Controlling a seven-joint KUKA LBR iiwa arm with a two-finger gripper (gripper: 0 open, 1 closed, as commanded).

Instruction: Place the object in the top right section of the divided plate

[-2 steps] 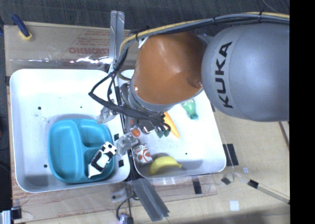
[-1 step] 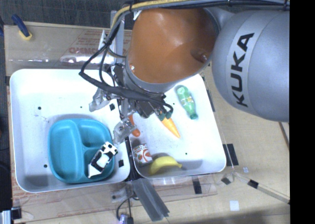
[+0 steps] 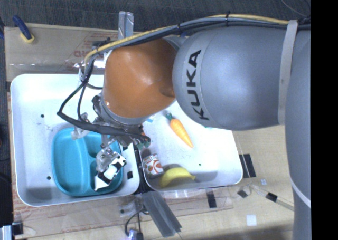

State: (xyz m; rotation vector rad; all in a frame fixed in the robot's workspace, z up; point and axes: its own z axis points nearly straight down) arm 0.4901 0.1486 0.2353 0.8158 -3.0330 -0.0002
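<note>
Banana (image 3: 176, 176) is lying at the near edge of the right bin (image 3: 224, 154), a ball (image 3: 152, 165) touching its left end and a carrot (image 3: 180, 131) lying farther back, all well right of the claw (image 3: 110, 168). That claw is hanging over the blue plate (image 3: 71, 162) in the left bin (image 3: 29, 128); whether its tips are gripping anything, I cannot tell.
</note>
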